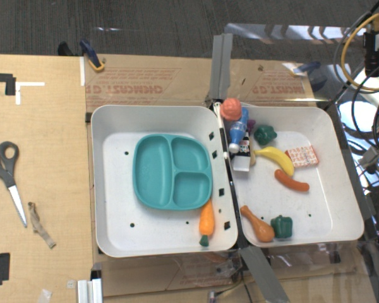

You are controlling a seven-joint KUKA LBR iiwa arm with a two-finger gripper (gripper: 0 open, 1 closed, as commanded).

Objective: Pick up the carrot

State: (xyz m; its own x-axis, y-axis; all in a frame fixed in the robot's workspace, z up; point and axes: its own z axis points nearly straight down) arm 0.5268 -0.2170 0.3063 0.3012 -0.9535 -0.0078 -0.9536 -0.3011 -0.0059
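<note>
The carrot (206, 221) is small and orange with a green stem end. It lies in the left bin (114, 232), close to that bin's right wall and just below the lower right corner of the teal divided plate (173, 172). Its green tip points toward the bin's front edge.
The right bin (328, 229) holds a banana (276, 157), a sausage (292, 181), a chicken drumstick (257, 225), two green peppers (282, 226), a blue bottle (238, 133), an orange ball (232, 110) and a red-white packet (302, 156). Scissors (7, 175) lie on the bench at left.
</note>
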